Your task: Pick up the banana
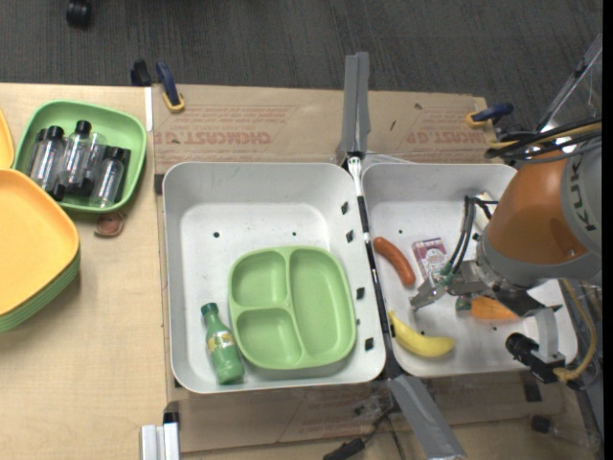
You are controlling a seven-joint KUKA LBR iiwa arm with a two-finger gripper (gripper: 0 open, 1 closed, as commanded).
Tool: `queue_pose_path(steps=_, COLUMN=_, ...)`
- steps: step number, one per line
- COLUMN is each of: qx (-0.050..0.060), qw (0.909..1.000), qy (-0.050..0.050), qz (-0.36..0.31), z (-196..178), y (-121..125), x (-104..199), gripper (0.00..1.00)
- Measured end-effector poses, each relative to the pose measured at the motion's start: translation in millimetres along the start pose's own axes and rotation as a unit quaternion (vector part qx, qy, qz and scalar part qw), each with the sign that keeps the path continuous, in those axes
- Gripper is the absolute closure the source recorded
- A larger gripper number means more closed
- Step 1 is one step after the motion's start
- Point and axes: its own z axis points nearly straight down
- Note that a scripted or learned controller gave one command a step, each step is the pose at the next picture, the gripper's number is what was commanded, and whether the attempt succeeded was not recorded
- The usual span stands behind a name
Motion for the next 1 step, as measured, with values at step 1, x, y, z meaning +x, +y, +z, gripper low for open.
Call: queue_pose_path(steps=1, qx=0.0, qw=1.0, qy=0.0, qz=0.002, z=-8.5, y=-0.3, x=-0.8, gripper=1.0)
